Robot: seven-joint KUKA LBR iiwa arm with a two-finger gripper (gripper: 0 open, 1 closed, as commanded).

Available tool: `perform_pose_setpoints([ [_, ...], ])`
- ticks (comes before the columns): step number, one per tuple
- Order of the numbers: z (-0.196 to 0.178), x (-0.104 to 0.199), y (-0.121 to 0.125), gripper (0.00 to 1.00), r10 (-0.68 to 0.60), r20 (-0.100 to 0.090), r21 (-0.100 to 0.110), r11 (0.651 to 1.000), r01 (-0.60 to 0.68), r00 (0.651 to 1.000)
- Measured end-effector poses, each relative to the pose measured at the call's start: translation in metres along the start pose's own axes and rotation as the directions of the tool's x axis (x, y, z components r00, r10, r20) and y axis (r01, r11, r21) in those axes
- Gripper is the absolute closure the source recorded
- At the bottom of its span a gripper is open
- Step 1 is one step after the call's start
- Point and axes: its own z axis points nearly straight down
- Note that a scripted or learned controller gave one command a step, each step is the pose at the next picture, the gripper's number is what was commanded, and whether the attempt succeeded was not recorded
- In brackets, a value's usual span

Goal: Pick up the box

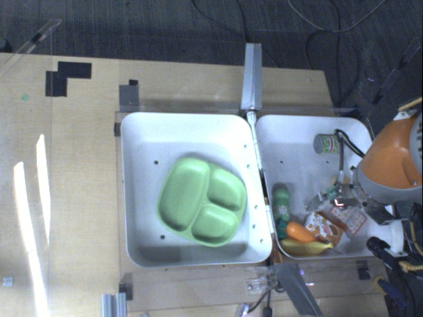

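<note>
While the box [328, 225] lies flat near the right bin's [297, 134] front wall beside a banana [305, 246] and carrot [297, 231], the gripper [338, 200] hovers just above it, finger spacing impossible to tell.

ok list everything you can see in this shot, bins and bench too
green plate: 1, light green with three compartments, lying in the left bin
left bin: 1, white, left half of the bench
right bin: 1, white, beside the left bin
can: 1, greenish with a silver end, on its side near the right bin's far edge
green bottle: 1, green, right bin near the divider
carrot: 1, orange, right bin near the front
banana: 1, yellow, front edge of the right bin
box: 1, brown and white printed, right bin, just under the claw
bench: 1, pale wood
cables: several, black, on the dark floor behind
arm: 1, grey with orange band, from the right
claw: 1, over the box, grip unclear
</note>
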Motion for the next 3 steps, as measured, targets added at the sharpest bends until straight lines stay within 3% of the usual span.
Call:
perform_pose_setpoints([
  [1, -0.008, -0.012, 0.065, 0.0, 0.07, -0.006, 0.021, 0.997, -0.07, 0.998],
  [2, 0.006, 0.0, 0.097, 0.0, 0.033, -0.007, 0.019, 0.999, -0.033, 0.999],
  [3, 0.005, 0.043, 0.08, 0.0, -0.247, -0.008, 0.008, 0.969, 0.247, 0.969],
])
